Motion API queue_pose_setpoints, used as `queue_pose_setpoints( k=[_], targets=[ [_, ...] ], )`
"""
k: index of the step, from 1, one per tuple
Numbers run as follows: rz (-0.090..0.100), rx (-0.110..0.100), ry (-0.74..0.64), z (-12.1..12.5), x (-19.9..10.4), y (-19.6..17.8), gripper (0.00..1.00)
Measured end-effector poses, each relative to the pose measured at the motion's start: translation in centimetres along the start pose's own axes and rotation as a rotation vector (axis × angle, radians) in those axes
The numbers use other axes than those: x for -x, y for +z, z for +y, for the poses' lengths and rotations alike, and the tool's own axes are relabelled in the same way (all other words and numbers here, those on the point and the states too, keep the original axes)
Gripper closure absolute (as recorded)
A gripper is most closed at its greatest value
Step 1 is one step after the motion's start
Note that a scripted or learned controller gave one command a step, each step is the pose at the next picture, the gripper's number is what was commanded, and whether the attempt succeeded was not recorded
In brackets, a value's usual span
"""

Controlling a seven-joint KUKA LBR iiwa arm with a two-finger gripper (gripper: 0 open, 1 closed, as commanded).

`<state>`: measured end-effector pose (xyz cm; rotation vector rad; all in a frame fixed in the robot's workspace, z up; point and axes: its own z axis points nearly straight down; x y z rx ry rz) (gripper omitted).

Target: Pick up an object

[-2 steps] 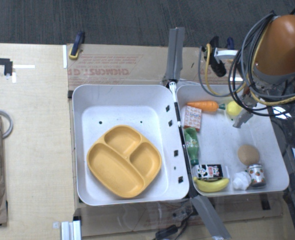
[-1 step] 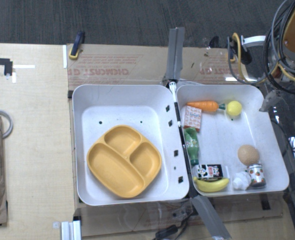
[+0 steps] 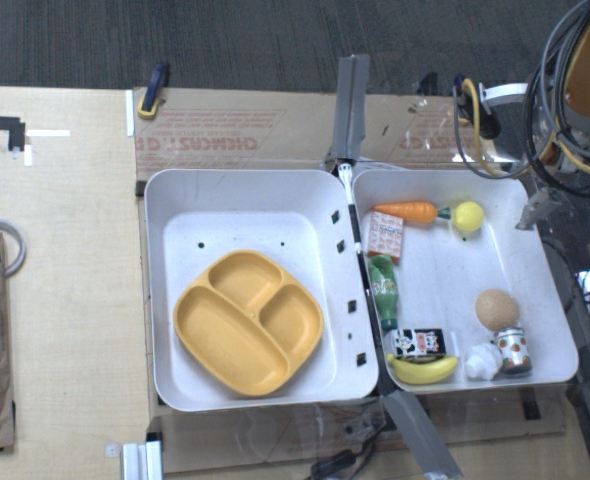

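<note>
Nearest the camera, in the right bin [image 3: 550,268], the banana [image 3: 423,370] lay along the front wall. It looked light and probably smooth plastic, curved, and best pinched across its middle. It was touching the little cow-print carton [image 3: 418,343], so that was a tight spot. Beside them a small can [image 3: 513,351] and a white lump [image 3: 480,364] sat crowded in the corner. The brown ball [image 3: 496,308] sat a bit further back with room around it. It was round, likely to roll, and needed a centred grip. The green packet [image 3: 382,288] hugged the left wall, flat and awkward. At the back lay the carrot [image 3: 407,211] and the lemon [image 3: 467,216], close together. The left bin [image 3: 165,268] held a yellow divided plate [image 3: 247,320], wide, rigid and hard to span. Over the far right corner hung the gripper [image 3: 532,208]; whether it was open or closed, I couldn't tell.
</note>
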<state>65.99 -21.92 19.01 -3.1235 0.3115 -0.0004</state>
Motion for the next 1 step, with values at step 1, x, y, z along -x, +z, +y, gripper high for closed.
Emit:
queue_pose_setpoints(
  k=[1],
  targets=[
    [-0.002,-0.002,0.15,-2.95,1.69,0.37,0.0]
  ],
)
